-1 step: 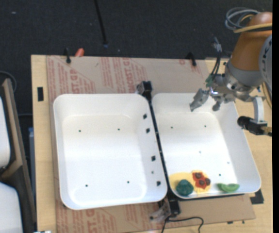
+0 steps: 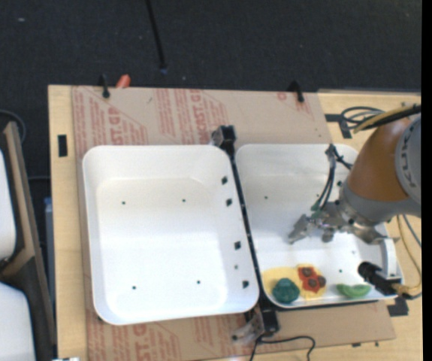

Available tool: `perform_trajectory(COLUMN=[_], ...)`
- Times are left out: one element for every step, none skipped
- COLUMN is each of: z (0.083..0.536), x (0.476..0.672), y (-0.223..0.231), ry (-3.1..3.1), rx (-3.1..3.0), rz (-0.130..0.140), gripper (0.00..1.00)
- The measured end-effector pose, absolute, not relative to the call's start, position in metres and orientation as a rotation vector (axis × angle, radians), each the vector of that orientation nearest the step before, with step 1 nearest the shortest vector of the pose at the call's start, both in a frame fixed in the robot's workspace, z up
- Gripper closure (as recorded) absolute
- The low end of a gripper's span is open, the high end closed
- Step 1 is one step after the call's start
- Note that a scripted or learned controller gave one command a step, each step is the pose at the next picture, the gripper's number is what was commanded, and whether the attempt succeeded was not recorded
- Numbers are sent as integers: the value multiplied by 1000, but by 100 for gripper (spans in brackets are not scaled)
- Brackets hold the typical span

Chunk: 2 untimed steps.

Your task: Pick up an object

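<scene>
Arm: you have the grey arm with its orange band (image 2: 377, 164) reaching in over the right bin (image 2: 276, 171), wrist above that bin's right half.
Claw: the gripper (image 2: 312, 230) sits low over the middle of the right bin's floor; its fingers look spread a little apart, and you can see nothing but white floor between them.
Objects: your candidates all lie along the right bin's front edge: a teal round lump (image 2: 285, 290) toward the front-left corner, a yellow piece with red and dark markings (image 2: 310, 278) just beside it, and a green leaf-shaped piece (image 2: 354, 290) toward the front-right corner.
Gap: the claw is near these but not touching any; it stands behind them, toward the bin's middle.
Left bin (image 2: 118, 179): it carries no object that you could go for.
Done so far: nothing is lifted, and by my reading no grasp is made.
Left to do: you have yet to bring the claw forward to the front edge, close it on one piece, and raise it. The pieces lie close against the front wall, so I judge the approach tight.
</scene>
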State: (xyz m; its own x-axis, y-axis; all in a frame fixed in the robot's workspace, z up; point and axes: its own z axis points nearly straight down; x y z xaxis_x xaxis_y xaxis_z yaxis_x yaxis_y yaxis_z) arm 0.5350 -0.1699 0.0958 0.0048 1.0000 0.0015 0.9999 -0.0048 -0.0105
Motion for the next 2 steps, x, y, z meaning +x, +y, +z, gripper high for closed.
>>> perform_trajectory(z=[111, 111], x=[540, 539], y=[-169, -169], ry=[-2221, -2220], rx=[-2225, -2224], rz=[-2, -2], gripper=[100, 0])
